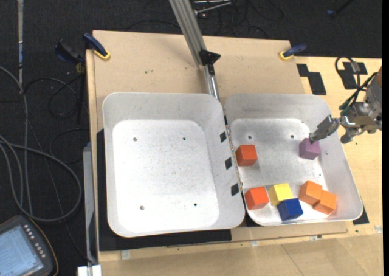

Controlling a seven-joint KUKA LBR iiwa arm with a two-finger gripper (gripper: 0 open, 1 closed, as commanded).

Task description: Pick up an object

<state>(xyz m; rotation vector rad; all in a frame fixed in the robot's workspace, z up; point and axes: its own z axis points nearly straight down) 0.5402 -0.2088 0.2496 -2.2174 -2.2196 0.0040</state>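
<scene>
The purple block point(310, 149) sits in the right bin point(267, 129), close to its right wall and about midway between far and near edges. The gripper point(336, 127) hangs just above and to the right of it, at the bin's right rim; one dark finger point(323, 129) slants down toward the block's far top edge. Whether the tool is spread or closed cannot be told from this angle, and the block does not clearly sit between its fingers.

Farther left in the same bin, an orange cube point(246, 155) rests near the divide between the bins. Along the near wall lies a cluster: a red-orange cube point(258, 197), a yellow cube point(281, 193) touching a blue cube point(290, 208), and two orange blocks point(318, 196) pressed together near the right corner.

The left bin point(121, 110) lies beside the right one on the wooden bench point(152, 56).
</scene>
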